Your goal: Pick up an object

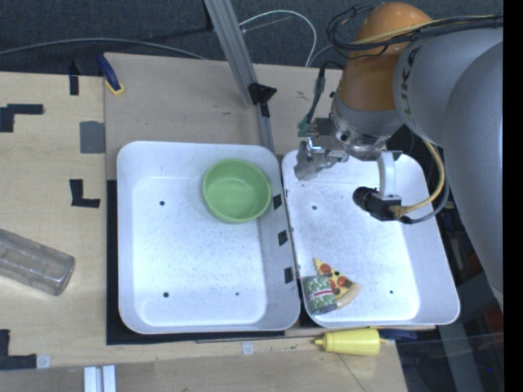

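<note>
A green bowl [237, 189] sits in the left bin [147, 235], near its back right corner. A pizza-slice toy [337, 283] lies on a small printed card [321, 293] in the right bin [392, 260], at its front left. My gripper [310, 162] hangs over the back left corner of the right bin, below the orange band. Nothing shows between its fingers. It is well apart from the pizza toy and just right of the bowl across the bin divider.
A yellow bottle [353, 341] lies on the bench in front of the right bin. A clear plastic cylinder [31, 261] lies at far left. A grey metal pole [237, 47] slants down to the bins' back edge. Cables loop behind the arm.
</note>
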Controlling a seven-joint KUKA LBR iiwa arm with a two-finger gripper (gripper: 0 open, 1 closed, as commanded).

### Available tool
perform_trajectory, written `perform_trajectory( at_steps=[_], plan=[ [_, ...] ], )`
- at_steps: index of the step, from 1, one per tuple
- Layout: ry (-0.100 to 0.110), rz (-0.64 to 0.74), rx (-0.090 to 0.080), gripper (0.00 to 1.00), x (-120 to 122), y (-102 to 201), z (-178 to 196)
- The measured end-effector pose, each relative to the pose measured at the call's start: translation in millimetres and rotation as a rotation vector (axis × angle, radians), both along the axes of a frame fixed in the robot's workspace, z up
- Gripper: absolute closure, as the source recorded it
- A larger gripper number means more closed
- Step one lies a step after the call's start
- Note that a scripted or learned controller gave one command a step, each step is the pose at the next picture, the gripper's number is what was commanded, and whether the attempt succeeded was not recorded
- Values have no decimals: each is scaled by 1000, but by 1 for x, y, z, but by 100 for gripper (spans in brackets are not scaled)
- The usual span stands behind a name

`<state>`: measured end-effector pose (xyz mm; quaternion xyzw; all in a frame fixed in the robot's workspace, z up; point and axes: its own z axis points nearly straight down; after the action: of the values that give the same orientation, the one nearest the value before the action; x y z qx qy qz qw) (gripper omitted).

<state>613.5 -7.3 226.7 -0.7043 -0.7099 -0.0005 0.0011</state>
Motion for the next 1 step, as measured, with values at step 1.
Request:
perform_trajectory(
  at_steps=[1],
  plan=[
    [2, -2, -1, 100, 0, 47, -6]
  ],
)
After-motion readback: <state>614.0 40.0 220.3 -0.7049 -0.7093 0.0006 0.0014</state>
